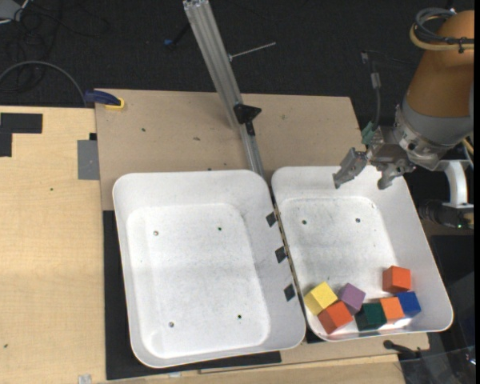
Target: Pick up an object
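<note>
The bench (184,130) is a light wooden board, bearing two shallow white plastic bins side by side; the left bin (144,190) and the right bin (292,184) touch along a seam carrying three small black clips; a slanted grey aluminium rail (216,58) rises behind them; the floor beyond is dark, with loose cables.

The grey two-finger pincer (368,173) hangs over the far rim of the right bin, below the arm's orange band; its fingers stand spread apart with nothing between them.

The small coloured blocks lie clustered in the near corner of the right bin, well apart from the pincer: a yellow cube (322,296), a purple cube (352,296), a red-orange cube (334,317), a dark green cube (371,316), an orange cube (391,308), a blue cube (409,303) and a second red-orange cube (397,278) just beyond them.

The blocks are near-cubic, so no long axis can be told; most sit turned at differing angles to the bin walls.
</note>
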